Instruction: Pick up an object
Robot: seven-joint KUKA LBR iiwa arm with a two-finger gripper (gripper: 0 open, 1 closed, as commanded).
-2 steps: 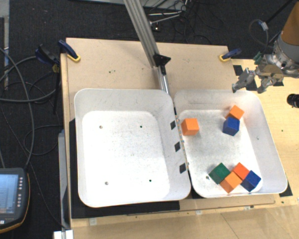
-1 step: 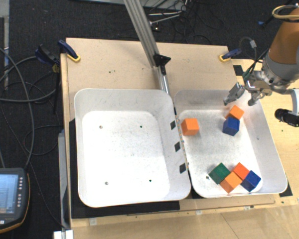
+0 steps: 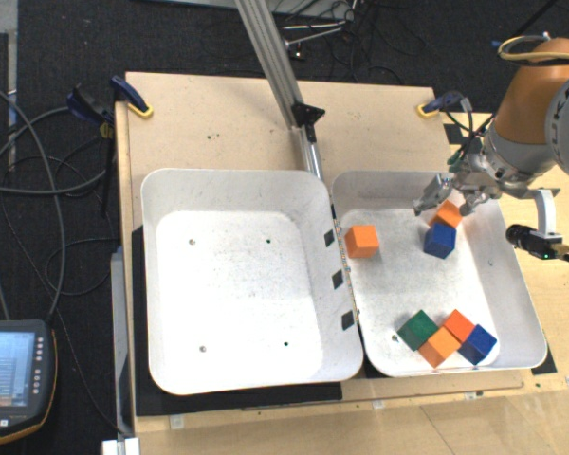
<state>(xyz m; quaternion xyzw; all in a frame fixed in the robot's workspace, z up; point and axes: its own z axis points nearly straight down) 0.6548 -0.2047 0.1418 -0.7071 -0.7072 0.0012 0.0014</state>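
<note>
Two shallow white bins are seen side by side on a pale wooden board (image 3: 266,121), which is fixed at its far corners by blue-and-yellow clamps (image 3: 128,98). The left bin (image 3: 232,273) is speckled with small dark marks. In the right bin (image 3: 512,292), an orange cube (image 3: 361,241) is found near the dividing edge, and a cluster of green cube (image 3: 418,330), two orange cubes (image 3: 449,336) and a blue cube (image 3: 477,344) is gathered at the near side. At the far right, the gripper (image 3: 449,200) is lowered over a small orange block (image 3: 447,216) with a blue block (image 3: 439,240) touching just below it; its fingers are spread apart, and nothing is clearly held between them. Beyond the board, dark carpet (image 3: 47,45) strewn with cables is visible, a metal pole (image 3: 266,36) slants across the top, and a handheld screen (image 3: 14,377) is propped at the lower left.
</note>
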